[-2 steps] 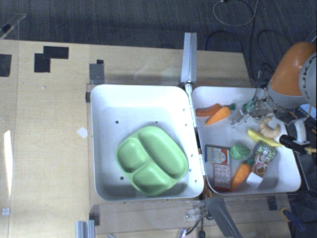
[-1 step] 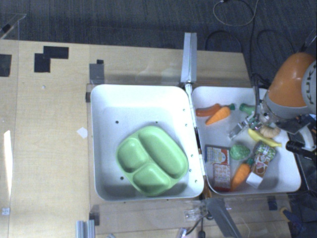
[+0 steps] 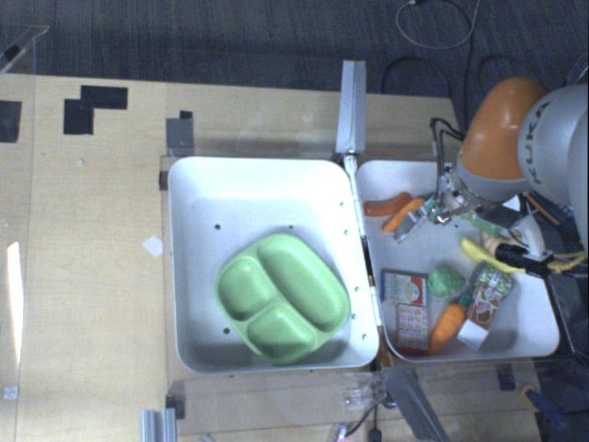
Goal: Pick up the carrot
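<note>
While the grey metal two-finger tool (image 3: 416,221) sits low in the right white bin (image 3: 543,334), its fingers spread narrowly beside an orange tapered carrot (image 3: 398,211), nothing gripped. Green three-compartment plastic plate (image 3: 282,296) lies in the left bin (image 3: 189,274).

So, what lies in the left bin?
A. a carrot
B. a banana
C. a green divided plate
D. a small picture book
C: the green divided plate rests in the left bin, while the carrot lies in the right bin.
</note>
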Tool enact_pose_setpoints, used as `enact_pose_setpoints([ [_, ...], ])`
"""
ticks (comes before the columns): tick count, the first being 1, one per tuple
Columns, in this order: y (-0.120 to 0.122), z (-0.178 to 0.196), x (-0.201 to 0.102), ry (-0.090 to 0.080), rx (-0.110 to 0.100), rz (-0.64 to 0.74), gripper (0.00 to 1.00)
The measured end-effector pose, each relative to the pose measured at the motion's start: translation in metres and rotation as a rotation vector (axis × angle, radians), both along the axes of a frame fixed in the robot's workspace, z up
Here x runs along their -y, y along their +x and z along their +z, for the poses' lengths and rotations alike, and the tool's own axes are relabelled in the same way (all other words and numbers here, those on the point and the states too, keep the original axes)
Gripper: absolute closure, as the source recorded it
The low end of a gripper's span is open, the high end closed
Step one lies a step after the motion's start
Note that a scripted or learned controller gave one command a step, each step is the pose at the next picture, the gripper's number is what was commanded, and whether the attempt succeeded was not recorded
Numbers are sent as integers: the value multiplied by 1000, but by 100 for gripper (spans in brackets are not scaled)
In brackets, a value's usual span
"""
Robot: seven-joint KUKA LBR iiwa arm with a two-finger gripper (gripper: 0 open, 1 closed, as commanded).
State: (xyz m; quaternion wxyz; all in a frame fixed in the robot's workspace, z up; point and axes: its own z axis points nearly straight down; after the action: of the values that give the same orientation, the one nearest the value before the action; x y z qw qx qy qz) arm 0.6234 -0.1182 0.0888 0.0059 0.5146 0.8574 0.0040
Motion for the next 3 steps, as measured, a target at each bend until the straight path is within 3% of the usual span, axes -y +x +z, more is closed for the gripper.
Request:
enact_pose_setpoints([
  [1, 15, 0, -29, -1, -2, -31, 0],
  [2, 17, 11, -29, -2, 3, -30, 100],
  [3, 17, 11, -29, -2, 3, -30, 0],
])
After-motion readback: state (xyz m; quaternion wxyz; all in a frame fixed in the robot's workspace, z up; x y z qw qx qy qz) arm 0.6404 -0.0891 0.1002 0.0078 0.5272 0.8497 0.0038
